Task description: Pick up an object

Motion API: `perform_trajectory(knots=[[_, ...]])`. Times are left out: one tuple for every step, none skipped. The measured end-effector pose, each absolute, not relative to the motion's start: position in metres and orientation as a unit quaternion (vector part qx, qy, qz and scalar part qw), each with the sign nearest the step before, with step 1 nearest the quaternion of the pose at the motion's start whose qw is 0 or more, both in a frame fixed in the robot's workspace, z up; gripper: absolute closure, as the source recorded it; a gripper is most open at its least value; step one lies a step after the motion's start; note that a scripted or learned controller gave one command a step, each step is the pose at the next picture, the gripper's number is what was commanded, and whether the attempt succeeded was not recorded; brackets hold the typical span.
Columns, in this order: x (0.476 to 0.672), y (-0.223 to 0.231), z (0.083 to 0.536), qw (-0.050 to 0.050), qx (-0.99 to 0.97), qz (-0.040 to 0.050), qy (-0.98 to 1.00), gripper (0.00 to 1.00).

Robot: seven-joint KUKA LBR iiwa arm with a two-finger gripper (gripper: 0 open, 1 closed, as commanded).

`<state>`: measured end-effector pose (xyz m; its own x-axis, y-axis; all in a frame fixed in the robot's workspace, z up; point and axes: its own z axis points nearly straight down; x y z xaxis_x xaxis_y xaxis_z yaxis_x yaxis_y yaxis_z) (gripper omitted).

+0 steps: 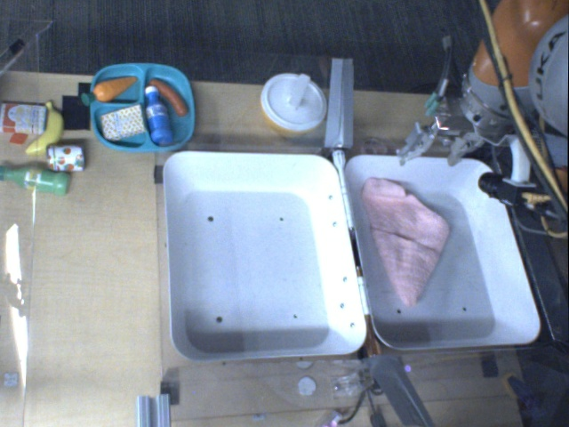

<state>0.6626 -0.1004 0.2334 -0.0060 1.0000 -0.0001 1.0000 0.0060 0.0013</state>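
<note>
A pink folded cloth [406, 236] lies in the right bin [498, 320], spread from its upper left toward the middle. My gripper [438, 147] hangs over the bin's far edge, up and to the right of the cloth. Its fingers stand apart and open, and nothing is between them. The grey arm with its orange band [524, 16] reaches in from the upper right corner.
The left bin [178, 265] sits beside the right one, with a metal divider post [338, 105] between them at the back. A yellow lidded cup [292, 103] stands behind the left bin. A blue tray [182, 118] of toy food and small toys lie at far left.
</note>
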Motion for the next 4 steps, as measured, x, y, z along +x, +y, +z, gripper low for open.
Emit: perform_trajectory(knots=[[0.658, -0.112, 0.097, 0.003, 0.713, 0.0022, 0.701, 0.0], [0.618, -0.107, 0.09, 0.005, 0.679, 0.0036, 0.734, 0.0], [0.608, -0.167, 0.09, 0.006, 0.587, 0.0025, 0.809, 0.0], [0.598, -0.093, 0.09, 0.006, 0.515, 0.0041, 0.857, 0.0]])
